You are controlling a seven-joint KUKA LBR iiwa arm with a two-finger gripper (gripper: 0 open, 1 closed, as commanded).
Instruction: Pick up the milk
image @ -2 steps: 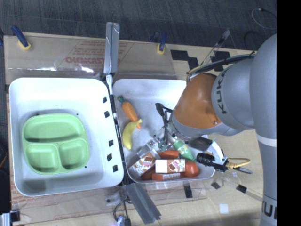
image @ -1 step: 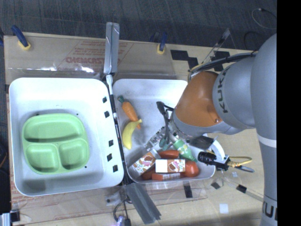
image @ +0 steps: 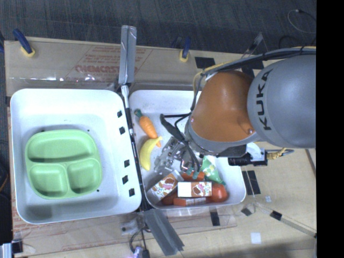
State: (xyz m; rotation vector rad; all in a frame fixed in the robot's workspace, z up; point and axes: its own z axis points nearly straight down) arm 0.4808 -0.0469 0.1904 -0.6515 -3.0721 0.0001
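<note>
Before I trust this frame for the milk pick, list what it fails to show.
- Gripper: finger state unreadable, blurred among clutter in the camera view.
- Right bin: its middle and right side hidden under the arm.
- Milk carton: label print too small to read.
- Green packet: partly covered by the arm.

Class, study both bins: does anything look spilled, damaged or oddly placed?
Nothing looks spilled or damaged. The right bin is simply crowded: carrot, banana and cartons jumbled near the front wall under the gripper. The green tray sits flat in the left bin.
</note>
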